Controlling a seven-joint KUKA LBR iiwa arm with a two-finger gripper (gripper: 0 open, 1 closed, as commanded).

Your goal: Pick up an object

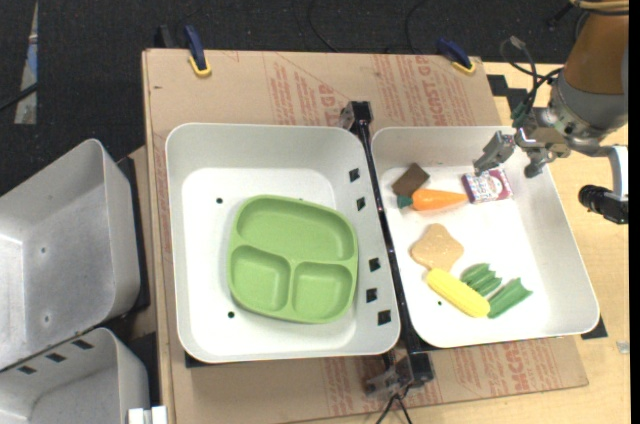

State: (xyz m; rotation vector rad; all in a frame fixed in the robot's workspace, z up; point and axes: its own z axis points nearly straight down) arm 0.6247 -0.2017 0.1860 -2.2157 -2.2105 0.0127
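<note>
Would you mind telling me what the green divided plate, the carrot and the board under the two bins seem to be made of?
The green divided plate looks like moulded plastic, matte: one even colour, soft rounded compartment edges. The carrot seems a plastic toy, smooth with a slight sheen and flat orange colour. The board under the bins looks like cardboard: dull brown, with red printed lettering and clamps at its far edge.

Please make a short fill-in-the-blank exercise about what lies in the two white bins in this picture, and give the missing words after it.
1. The green divided plate lies in the ____ bin as the camera sees it.
2. The carrot is coloured ____.
3. The yellow corn cob lies beside the ____ beans.
4. The gripper hangs over the far rim of the ____ bin.

Missing words: left; orange; green; right
</note>
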